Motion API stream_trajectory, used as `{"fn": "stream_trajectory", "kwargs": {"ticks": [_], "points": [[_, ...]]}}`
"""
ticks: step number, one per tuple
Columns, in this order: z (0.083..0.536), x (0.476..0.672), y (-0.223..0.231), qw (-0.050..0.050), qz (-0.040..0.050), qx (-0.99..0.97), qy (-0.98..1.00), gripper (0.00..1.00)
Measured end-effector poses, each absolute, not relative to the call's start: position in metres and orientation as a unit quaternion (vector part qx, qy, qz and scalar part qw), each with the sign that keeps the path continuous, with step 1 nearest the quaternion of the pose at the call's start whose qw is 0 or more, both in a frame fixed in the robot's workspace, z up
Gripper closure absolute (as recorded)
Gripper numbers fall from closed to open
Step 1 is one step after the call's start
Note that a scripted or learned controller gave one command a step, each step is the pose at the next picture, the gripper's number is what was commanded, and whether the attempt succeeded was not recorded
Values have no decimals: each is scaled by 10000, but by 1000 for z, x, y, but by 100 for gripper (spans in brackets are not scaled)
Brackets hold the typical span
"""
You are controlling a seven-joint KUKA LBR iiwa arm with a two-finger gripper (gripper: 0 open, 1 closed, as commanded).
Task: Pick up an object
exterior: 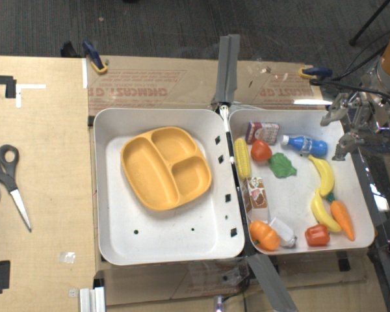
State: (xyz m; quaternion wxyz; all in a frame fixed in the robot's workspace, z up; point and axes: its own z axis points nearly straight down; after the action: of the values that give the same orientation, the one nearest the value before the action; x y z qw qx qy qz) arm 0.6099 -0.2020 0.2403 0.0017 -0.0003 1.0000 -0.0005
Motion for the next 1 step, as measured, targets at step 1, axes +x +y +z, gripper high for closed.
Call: {"fn": "stream_trajectory", "kwargs": {"ticks": [1], "points": [[95, 661, -196, 39, -12, -651, 9979, 0]]}}
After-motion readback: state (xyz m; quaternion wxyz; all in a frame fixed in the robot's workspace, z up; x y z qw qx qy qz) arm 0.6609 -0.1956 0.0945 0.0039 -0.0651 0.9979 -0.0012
